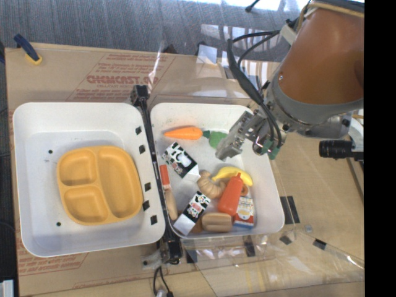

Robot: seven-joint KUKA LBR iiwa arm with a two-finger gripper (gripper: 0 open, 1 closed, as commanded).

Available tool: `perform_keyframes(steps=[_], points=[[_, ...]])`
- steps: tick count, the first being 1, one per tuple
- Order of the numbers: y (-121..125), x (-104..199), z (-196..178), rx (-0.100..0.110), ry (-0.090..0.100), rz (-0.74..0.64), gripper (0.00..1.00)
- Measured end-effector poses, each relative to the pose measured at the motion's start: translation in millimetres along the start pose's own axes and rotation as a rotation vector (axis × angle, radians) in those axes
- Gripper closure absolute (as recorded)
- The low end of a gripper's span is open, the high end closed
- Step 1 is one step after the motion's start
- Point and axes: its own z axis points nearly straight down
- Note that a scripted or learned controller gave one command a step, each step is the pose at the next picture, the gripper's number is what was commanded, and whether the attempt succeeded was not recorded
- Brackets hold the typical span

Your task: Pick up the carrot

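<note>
Right bin — carrot lies just left of gripper.

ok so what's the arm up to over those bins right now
The grey and orange arm reaches in from the right over the right bin, which holds a jumble of toy food. Its gripper hangs just right of the carrot, near the carrot's green top, and holds nothing. The carrot lies flat at the bin's far end, not yet picked up. The left bin holds a yellow divided tray.
</note>
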Motion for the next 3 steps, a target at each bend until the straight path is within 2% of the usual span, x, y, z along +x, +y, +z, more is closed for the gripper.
perform_keyframes(steps=[1, 2, 3], points=[[3.7, -17.5, 7.0, 0.003, 0.003, 0.451, 1.0], [95.1, 65.5, 33.6, 0.003, 0.008, 0.416, 1.0], [41.4, 25.7, 20.0, 0.006, 0.003, 0.568, 1.0]])
